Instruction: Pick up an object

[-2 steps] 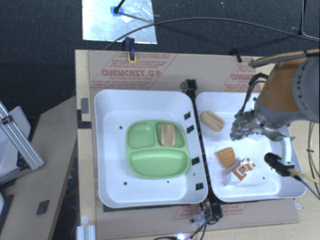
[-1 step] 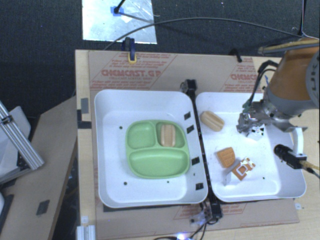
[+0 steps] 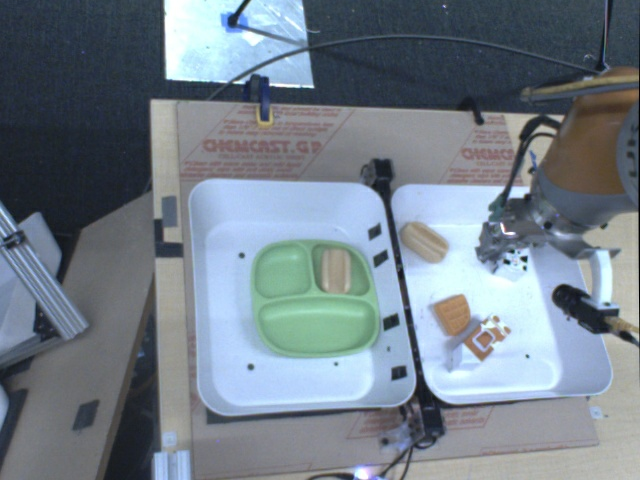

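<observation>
In the right bin (image 3: 575, 373) lie a tan bread roll (image 3: 424, 241) near the back left, an orange waffle-like piece (image 3: 452, 314) in the middle, and a small white and orange toy (image 3: 483, 339) just in front of it. My gripper (image 3: 499, 247) hangs low over the back of the right bin, to the right of the roll and behind the orange piece. A small white thing with dark specks (image 3: 515, 261) sits right at its tip; whether it is held is unclear.
The left bin (image 3: 215, 298) holds a green divided plate (image 3: 312, 323) with a tan bun (image 3: 334, 269) in its back right compartment. A black divider (image 3: 393, 268) runs between the bins. The grey and orange arm (image 3: 595, 158) covers the right bin's back right corner.
</observation>
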Tool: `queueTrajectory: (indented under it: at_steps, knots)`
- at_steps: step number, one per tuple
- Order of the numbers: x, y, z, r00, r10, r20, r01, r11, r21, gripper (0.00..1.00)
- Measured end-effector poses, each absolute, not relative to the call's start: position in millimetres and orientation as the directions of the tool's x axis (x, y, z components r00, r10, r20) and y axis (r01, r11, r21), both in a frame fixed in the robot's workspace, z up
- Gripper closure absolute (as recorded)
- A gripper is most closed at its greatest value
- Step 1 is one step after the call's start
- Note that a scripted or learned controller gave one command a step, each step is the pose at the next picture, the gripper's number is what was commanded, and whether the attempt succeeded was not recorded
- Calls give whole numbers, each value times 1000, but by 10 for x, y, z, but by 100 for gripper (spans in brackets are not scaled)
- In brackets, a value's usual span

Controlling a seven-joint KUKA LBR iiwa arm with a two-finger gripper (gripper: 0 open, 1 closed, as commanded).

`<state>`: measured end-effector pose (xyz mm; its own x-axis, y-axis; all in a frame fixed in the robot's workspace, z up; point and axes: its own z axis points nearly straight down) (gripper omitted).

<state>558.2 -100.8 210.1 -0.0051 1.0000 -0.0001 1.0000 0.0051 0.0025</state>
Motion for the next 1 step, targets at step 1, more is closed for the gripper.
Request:
queueTrajectory:
  at_steps: [1]
  knots:
    - [5535,-507,2045,-9,1000,2,1000,9,1,100]
